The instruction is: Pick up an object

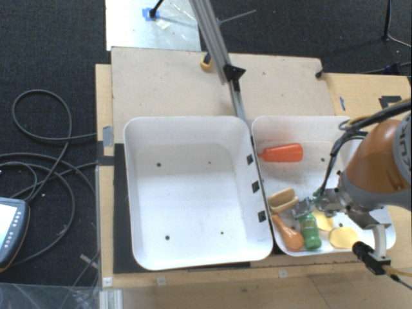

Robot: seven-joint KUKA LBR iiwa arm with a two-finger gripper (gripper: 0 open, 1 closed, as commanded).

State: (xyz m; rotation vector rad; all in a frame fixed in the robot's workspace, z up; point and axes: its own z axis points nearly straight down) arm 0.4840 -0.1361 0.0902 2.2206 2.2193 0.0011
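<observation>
Your gripper [314,206] hangs low in the right bin [302,129], but you cannot tell from here whether it grasps anything. Just beside it lie a green bottle [311,231], an orange carrot-shaped toy [288,232], a tan bread-like piece [281,199] and a yellow disc [343,238]; a red-orange cylinder [281,152] rests farther up the bin. The left bin [138,172] adjoins it on a tan bench [270,85] over dark carpet [45,44] strewn with cables [38,134]. No writing is legible.

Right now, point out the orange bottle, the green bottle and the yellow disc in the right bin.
orange bottle [281,152], camera view, middle of its body.
green bottle [311,232], camera view, middle of its body.
yellow disc [344,238], camera view, centre of its face.
</observation>
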